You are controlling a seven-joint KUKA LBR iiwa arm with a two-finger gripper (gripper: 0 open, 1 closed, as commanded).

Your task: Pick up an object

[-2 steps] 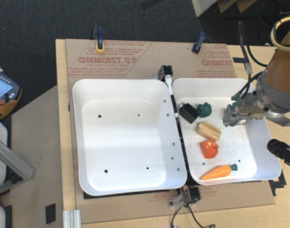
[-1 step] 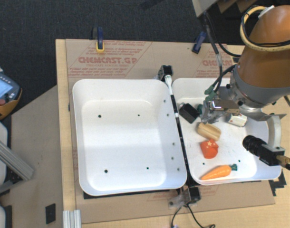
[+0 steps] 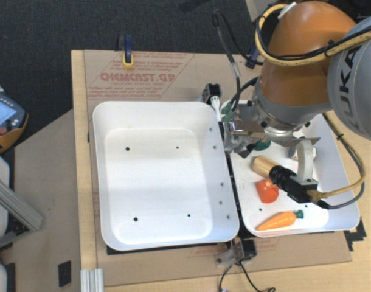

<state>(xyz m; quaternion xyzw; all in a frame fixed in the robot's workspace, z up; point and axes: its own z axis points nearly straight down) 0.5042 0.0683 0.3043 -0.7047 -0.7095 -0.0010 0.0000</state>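
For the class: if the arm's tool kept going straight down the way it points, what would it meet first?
Probably the floor of the right bin near its upper left corner, or something small hidden beneath the tool; depth is unclear here.

Bench [image 3: 88, 163] (cardboard-topped), left bin [image 3: 155, 169], right bin [image 3: 337, 215]

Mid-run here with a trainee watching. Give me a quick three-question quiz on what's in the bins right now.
1. True or false: the toy carrot lies in the right bin.
2. Which sits nearest the carrot? A) the blue clamp B) the red tomato-like object C) the orange band
3. Fill in: the tan cylinder lies in the ____ bin.

Key: 1 true; 2 B; 3 right.
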